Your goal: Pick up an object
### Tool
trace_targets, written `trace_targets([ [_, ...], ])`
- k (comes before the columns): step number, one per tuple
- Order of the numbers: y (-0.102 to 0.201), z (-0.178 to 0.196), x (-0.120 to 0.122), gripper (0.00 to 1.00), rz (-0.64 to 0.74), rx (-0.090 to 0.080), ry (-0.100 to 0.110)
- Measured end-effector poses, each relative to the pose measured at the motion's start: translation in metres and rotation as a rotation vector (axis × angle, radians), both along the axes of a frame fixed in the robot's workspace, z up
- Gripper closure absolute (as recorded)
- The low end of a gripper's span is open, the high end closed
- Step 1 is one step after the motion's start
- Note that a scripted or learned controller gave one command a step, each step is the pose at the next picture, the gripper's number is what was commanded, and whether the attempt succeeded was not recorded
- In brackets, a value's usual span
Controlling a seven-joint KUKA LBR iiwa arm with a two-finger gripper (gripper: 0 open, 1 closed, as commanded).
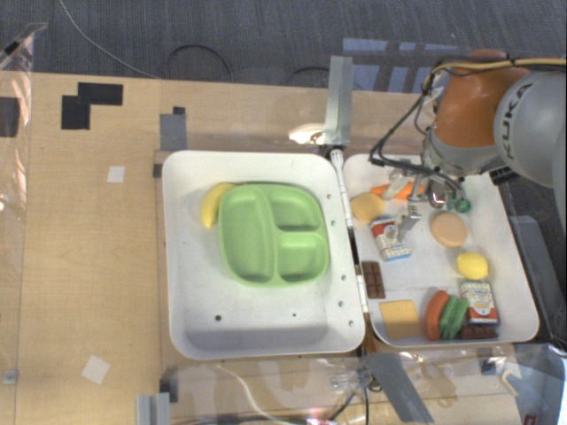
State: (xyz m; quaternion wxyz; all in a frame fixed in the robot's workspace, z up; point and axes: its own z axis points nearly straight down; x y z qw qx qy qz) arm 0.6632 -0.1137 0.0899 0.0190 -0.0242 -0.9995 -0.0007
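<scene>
My gripper (423,205) hangs over the upper part of the right bin (524,283), below the arm's orange band, and looks open with bare bin floor between its two prongs. Just left of it lie an orange carrot-like piece (388,189) and a tan bun (366,206). A small red, white and blue carton (392,240) sits right below the left fingertip (410,223). To the right lie a round tan cookie (448,230) and a small green piece (462,205). Nothing is held.
Lower in the right bin are a lemon (472,266), a brown chocolate bar (374,279), a yellow cheese block (399,317), red (435,312) and green (454,317) pieces and a red box (478,300). The left bin (186,299) holds a green divided plate (270,233) and a banana (210,204).
</scene>
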Motion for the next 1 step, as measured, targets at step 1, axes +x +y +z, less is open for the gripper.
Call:
trace_targets([
  [1, 0.0247, 0.0084, -0.0425, 0.00, -0.093, -0.008, -0.067],
])
